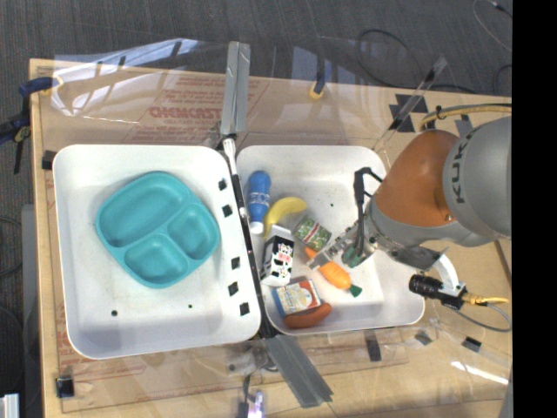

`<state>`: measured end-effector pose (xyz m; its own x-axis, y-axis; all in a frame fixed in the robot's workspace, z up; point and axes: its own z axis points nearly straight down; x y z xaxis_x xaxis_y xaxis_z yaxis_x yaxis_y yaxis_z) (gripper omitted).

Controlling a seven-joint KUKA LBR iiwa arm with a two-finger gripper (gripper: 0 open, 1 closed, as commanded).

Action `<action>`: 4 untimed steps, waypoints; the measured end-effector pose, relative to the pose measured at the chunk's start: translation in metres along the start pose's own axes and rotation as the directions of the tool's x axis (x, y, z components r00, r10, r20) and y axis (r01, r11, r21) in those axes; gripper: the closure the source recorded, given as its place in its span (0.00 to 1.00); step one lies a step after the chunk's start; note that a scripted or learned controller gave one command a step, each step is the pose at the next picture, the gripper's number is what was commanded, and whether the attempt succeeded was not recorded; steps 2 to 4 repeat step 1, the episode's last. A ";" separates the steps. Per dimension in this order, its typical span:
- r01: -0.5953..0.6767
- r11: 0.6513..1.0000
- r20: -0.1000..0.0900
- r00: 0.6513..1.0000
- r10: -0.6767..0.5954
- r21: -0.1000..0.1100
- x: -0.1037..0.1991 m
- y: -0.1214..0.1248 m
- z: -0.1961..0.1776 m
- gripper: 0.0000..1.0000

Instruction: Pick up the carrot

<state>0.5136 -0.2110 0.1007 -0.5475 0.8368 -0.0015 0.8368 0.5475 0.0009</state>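
Orange carrot [336,275] with green tip, teal plate [157,228], blue bottle [258,197], yellow banana [285,210] — white bins [130,333].

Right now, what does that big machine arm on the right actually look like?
The arm is bulky and rounded, grey metal with a glossy orange band above the wrist and dark lettering on the grey shell. Black cables loop beside it. Its small gripper is dark metal with greenish parts.

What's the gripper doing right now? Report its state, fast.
Gripper: low in the right white bin, directly above the small orange carrot with a green tip; open or closed cannot be told.
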 end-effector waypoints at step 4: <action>-0.088 0.996 -0.001 0.996 0.088 0.001 0.005 0.059 -0.108 1.00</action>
